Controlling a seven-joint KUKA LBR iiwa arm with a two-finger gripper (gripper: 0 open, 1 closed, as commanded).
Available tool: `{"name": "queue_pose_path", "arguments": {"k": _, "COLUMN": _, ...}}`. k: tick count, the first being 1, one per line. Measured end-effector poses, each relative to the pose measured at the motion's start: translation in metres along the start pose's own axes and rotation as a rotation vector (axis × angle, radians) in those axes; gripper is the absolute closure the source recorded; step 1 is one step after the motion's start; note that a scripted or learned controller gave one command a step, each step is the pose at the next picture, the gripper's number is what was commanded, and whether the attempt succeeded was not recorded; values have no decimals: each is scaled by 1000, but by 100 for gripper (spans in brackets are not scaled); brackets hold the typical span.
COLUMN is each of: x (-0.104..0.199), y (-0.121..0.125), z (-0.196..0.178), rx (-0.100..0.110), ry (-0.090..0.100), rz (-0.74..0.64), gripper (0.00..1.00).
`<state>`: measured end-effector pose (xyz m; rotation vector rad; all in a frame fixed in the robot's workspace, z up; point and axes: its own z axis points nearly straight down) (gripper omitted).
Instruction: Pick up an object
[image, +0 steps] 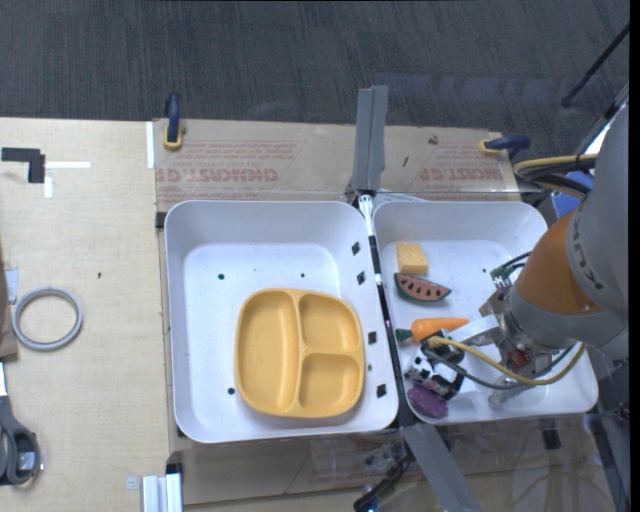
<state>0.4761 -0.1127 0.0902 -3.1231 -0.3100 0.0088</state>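
Big round arm (612, 190), grey and smooth; wide orange band (555, 270) above wrist; grey ring (545, 322) under band; thin dark wires (505, 268) beside it

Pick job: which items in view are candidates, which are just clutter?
Likely candidates, right white bin: yellow block, red toy watermelon slice, orange toy carrot, purple toy piece.
Lying about: yellow three-compartment plastic plate in left white bin; grey tape ring on the bench.

You have: left bin (195, 300) and right bin (470, 225), white; plate (298, 352), yellow; block (411, 258), yellow; melon slice (421, 289), red with green rind; carrot (440, 326), orange.
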Motion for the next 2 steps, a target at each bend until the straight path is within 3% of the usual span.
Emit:
{"name": "queue_pose_path", "arguments": {"k": 1, "x": 63, "y": -7, "z": -1, "rx": -2, "ry": 1, "rz": -92, "gripper": 0}}
{"name": "queue_pose_path", "arguments": {"k": 2, "x": 123, "y": 19, "z": -2, "rx": -3, "ry": 1, "rz": -65, "gripper": 0}}
